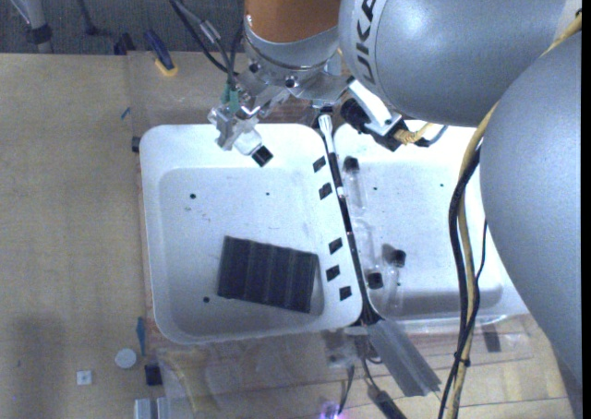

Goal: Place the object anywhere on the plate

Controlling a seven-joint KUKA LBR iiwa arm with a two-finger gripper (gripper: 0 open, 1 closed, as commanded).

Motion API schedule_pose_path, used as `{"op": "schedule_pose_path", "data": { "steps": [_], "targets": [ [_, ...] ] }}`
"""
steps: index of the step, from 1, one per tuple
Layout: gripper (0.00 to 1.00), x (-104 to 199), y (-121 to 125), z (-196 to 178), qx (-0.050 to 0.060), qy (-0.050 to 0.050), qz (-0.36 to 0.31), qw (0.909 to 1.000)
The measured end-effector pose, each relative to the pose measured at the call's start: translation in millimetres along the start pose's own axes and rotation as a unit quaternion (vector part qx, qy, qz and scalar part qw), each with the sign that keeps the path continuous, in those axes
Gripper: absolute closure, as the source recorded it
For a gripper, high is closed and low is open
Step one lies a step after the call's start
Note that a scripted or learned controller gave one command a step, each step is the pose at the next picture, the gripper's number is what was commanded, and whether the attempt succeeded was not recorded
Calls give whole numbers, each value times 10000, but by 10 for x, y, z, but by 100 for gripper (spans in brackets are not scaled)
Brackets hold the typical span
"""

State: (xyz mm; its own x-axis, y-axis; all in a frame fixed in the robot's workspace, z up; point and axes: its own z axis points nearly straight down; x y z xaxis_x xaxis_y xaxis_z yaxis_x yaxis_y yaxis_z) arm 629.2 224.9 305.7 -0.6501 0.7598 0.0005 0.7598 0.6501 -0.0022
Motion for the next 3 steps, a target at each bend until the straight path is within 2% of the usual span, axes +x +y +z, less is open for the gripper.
{"op": "schedule_pose_path", "data": {
  "steps": [1,2,3],
  "targets": [
    [100,-122,-132,201,8,2,1734,9848],
    [100,-243,153,1445,4,2,2111,9775],
    [100,-280,232,1086,-29,-11,611,9981]
  ]
}}
